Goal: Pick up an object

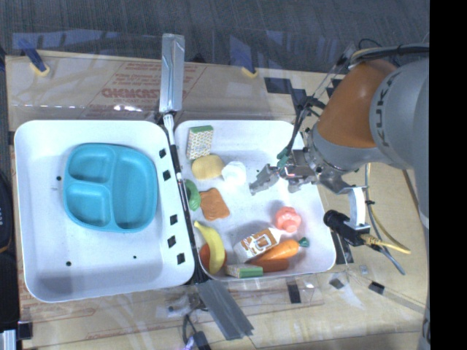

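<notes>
A blue three-compartment plastic tray [112, 187] lies in the left white bin [44, 268] on the counter. In the right white bin [255, 133], the orange plastic carrot [277, 251] points right. Above, the tool [273, 175] hovers, fingers apart, empty.

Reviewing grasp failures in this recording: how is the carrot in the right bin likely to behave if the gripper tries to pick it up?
The carrot looks smooth and tapered, so it may slip toward its thin end when squeezed. Its rounded body would probably roll if nudged. It lies against the small carton near the bin wall, so a push could shift its neighbours. It looks stiff rather than floppy.
</notes>
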You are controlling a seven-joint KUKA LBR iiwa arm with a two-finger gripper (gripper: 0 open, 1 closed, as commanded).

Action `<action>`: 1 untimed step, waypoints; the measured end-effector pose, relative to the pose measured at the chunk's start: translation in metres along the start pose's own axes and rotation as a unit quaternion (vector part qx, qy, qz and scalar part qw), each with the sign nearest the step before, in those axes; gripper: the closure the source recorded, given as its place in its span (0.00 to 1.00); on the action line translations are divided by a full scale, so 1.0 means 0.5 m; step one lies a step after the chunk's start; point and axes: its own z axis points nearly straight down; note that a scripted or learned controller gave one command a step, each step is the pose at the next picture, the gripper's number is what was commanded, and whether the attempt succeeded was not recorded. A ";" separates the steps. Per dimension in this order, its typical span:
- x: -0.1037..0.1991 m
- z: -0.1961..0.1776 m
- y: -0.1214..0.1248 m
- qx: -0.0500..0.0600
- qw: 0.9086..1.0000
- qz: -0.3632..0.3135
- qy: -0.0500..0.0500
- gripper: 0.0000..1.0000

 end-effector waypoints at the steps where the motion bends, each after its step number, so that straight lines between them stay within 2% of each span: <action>1: 0.056 0.177 -0.037 0.001 1.000 -0.022 0.000 0.00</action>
